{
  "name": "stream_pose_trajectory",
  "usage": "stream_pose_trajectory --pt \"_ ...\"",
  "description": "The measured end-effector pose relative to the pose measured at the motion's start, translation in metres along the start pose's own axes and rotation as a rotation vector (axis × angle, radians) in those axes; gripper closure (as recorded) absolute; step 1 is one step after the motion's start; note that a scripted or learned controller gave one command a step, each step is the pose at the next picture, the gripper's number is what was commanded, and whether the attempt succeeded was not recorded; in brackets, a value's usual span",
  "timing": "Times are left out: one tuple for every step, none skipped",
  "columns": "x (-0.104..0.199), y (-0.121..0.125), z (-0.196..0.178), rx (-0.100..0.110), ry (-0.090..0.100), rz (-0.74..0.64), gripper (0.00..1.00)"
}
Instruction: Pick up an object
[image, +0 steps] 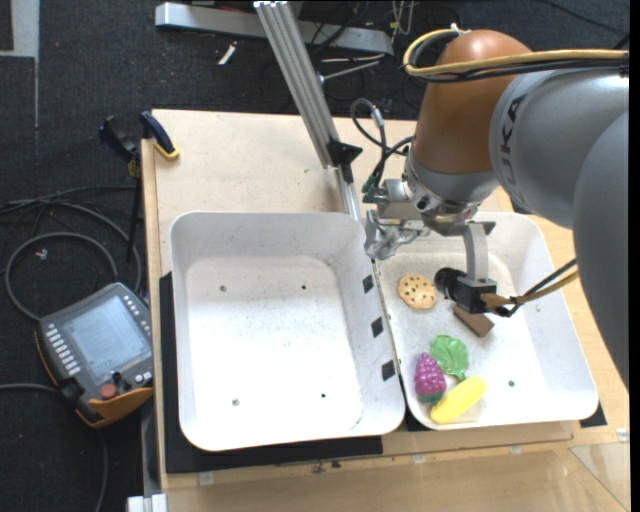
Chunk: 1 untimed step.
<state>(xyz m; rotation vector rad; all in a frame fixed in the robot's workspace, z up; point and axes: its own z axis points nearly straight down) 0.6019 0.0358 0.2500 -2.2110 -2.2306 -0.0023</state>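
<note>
The hand (383, 243) hung over the right bin's (560, 330) near-left edge — grip state unclear — with a cookie (416, 291) just below it.

A grey and orange teach pendant (95, 348) lay on the dark floor left of the bench (240, 160). A blue and yellow clamp (150, 135) gripped the bench's far left corner.

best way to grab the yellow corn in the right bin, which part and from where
Grip the corn across its narrow middle, coming straight down from above. It lies flat and slanted near the bin's front rim, with the grapes touching its left end, so set the fingers across its long sides, away from that end.
</note>
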Motion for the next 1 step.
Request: stream_pose_trajectory --pt "0.0538 -0.0148 -0.0001 0.003 0.0 0.0 1.0"
